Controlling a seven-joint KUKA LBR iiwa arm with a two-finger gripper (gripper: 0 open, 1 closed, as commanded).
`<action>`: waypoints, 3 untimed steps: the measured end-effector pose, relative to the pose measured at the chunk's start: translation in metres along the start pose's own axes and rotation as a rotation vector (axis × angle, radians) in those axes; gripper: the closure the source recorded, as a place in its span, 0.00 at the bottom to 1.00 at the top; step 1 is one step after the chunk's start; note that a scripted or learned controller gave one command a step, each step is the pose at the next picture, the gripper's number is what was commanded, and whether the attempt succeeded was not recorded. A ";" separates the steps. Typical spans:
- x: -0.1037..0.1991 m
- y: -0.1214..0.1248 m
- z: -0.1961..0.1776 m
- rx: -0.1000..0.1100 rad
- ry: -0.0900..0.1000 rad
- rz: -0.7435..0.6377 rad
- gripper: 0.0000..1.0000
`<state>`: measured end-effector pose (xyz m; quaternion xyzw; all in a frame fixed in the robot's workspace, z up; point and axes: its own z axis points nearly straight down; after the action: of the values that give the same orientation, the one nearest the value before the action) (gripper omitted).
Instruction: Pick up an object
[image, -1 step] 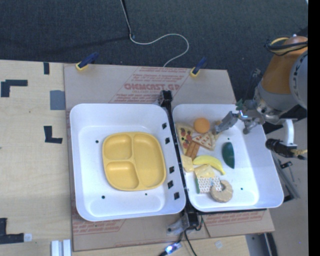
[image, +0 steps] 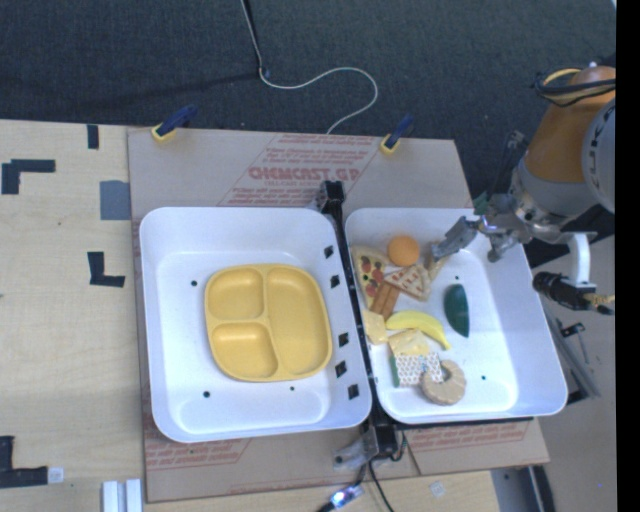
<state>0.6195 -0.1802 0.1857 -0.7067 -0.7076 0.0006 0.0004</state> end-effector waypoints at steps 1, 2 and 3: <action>0.001 0.003 0.044 0.004 0.000 -0.002 0.00; 0.002 0.004 0.096 -0.002 0.000 0.000 0.00; 0.003 0.006 0.081 -0.005 0.002 -0.002 1.00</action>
<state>0.6254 -0.1770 0.1045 -0.7058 -0.7084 -0.0019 -0.0006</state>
